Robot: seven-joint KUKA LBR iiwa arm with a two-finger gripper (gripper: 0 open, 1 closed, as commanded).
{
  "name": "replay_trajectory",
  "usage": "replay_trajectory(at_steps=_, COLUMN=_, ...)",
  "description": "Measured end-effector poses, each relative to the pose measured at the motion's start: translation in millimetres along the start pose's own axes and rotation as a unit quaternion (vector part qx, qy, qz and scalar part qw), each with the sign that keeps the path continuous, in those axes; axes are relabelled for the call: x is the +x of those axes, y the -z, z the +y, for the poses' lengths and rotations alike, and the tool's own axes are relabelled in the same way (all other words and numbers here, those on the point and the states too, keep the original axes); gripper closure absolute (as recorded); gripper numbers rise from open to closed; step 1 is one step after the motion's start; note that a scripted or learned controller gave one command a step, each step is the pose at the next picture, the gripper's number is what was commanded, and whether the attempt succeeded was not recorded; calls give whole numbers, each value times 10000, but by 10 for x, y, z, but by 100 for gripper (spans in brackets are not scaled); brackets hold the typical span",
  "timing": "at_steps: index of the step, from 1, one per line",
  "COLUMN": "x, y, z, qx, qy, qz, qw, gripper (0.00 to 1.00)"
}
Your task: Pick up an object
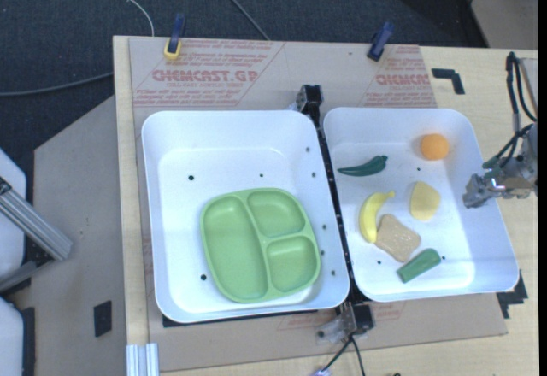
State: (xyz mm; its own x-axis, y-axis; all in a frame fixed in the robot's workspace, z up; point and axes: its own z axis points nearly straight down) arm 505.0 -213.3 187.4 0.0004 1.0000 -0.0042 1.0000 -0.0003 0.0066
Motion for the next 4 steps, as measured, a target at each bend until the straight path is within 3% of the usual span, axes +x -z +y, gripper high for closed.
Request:
replay_trajectory(at_steps=1, x=-105, y=567, z=52, qx=-6, qy=5, qz=-4, qw=10000, gripper=100)
replay_trajectory(at_steps=2, x=432, y=445, z=130, qx=43, qy=30, qz=36, qw=10000, gripper=100)
replay_trajectory(at_steps=4, x=1567, y=542, z=318, qx=21, qy=33, qz=27, qw=10000, gripper=100)
